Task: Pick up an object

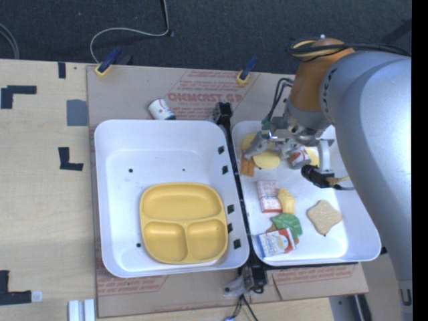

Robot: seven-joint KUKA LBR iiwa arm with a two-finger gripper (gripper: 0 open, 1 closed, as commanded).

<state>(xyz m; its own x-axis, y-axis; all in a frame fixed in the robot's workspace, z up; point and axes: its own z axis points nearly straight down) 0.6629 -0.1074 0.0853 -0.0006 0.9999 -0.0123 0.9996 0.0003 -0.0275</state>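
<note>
My arm reaches in from the right and my hand (277,139) is down at the far end of the right bin (354,246), among the small yellow food pieces (266,159) piled there. From this slant I cannot tell whether the hand is spread or pressed together, nor whether anything sits in it, so I judge the pick as not yet made: nothing is seen lifted clear of the bin floor. The things I could take all lie in that right bin: the yellow pieces under the hand, a small red-and-white packet (268,196) nearer, a slice of toast (324,217) toward the right wall, and a green-and-blue carton (279,236) at the near end. The left bin (110,179) holds a yellow divided plate (184,221), well apart from my hand. What is left, by my reckoning, is the grasp itself and the lift off the counter
</note>
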